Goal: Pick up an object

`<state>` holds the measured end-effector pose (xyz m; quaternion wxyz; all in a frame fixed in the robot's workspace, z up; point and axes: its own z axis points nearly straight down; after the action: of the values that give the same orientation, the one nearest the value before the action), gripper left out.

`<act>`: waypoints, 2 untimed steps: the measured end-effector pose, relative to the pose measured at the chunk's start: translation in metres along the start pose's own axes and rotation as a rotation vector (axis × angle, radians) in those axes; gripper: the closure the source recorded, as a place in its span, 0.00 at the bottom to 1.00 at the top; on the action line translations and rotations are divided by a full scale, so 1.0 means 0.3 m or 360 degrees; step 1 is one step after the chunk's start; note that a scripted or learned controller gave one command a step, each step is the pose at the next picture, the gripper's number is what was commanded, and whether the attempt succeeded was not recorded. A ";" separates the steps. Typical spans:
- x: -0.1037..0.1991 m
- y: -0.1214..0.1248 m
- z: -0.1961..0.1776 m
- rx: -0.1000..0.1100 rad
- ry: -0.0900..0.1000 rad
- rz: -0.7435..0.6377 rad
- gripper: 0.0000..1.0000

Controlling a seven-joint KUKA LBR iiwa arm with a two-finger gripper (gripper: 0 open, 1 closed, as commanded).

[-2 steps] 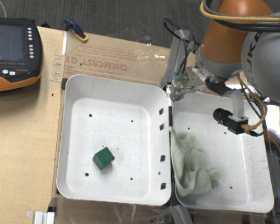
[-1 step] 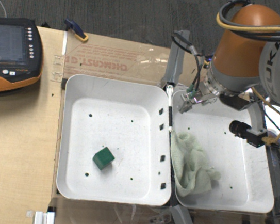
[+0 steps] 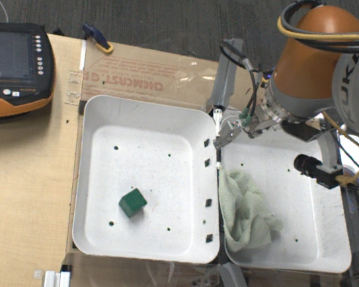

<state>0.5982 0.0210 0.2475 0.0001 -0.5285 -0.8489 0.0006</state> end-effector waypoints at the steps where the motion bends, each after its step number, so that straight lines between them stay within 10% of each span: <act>1: -0.123 -0.014 0.068 -0.0001 0.0000 -0.0702 0.00; 2: -0.010 -0.005 0.185 -0.0005 -0.0001 -0.1423 0.00</act>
<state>0.5982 0.0175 0.1921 -0.0008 -0.1096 -0.9940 -0.0005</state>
